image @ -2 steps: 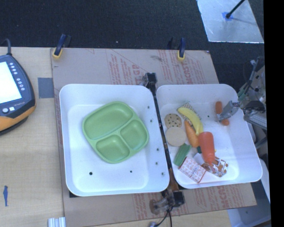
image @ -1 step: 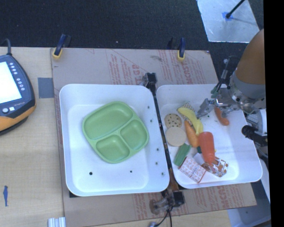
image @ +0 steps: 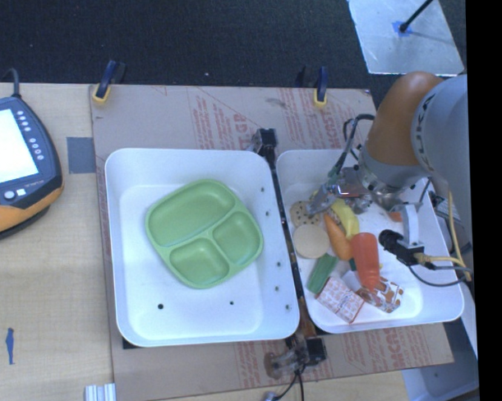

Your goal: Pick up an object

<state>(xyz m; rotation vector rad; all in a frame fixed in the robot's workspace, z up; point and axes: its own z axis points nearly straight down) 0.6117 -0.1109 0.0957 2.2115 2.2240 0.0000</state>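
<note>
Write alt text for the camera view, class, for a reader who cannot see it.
A grey robot arm reaches from the right into the right white bin, its gripper low over a heap of toy food. The left white bin holds a green divided plate; a handheld control pad lies far left.

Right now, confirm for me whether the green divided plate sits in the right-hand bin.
No. The green divided plate lies in the left bin, apart from the toy food piled in the right bin.

tray (image: 204,233) in left bin (image: 131,307); toy food (image: 351,250) — right bin (image: 440,308)
</note>
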